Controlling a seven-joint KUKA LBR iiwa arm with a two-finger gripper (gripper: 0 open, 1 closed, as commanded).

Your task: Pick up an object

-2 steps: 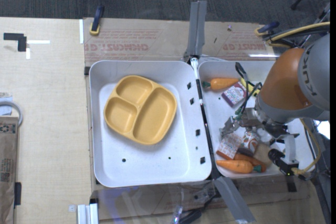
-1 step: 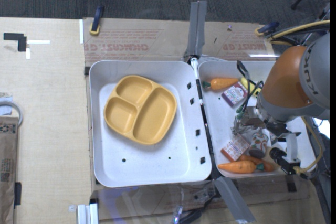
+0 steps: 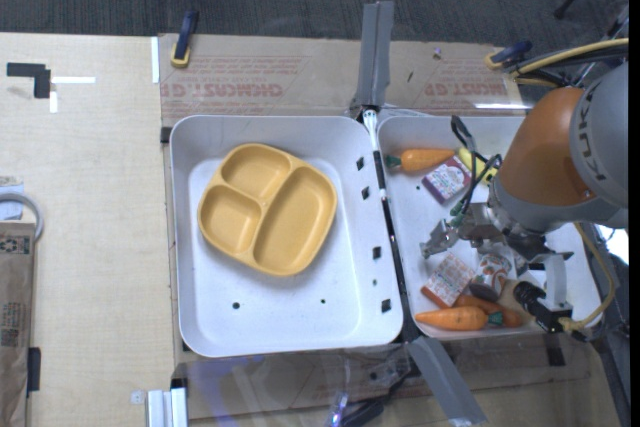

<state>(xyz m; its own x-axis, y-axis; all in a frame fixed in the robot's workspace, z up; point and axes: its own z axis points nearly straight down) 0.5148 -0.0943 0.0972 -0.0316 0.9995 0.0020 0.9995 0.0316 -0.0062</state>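
My gripper point(image 3: 447, 238) hangs low over the middle of the right bin point(image 3: 400, 245), under the orange wrist band. Right below it lies a red and white packet point(image 3: 450, 277). One carrot point(image 3: 452, 319) rests along the bin's near edge. Another carrot point(image 3: 424, 158) lies at the far left corner, and a purple and white packet point(image 3: 445, 181) sits beside it. The arm hides the right part of this bin. Nothing shows as held by the gripper.
In the left bin point(image 3: 200, 315) there is a yellow divided plate point(image 3: 267, 207). A grey divider post point(image 3: 376, 55) stands between the bins at the back. A yellow cable point(image 3: 560, 58) runs at the far right, behind the arm.
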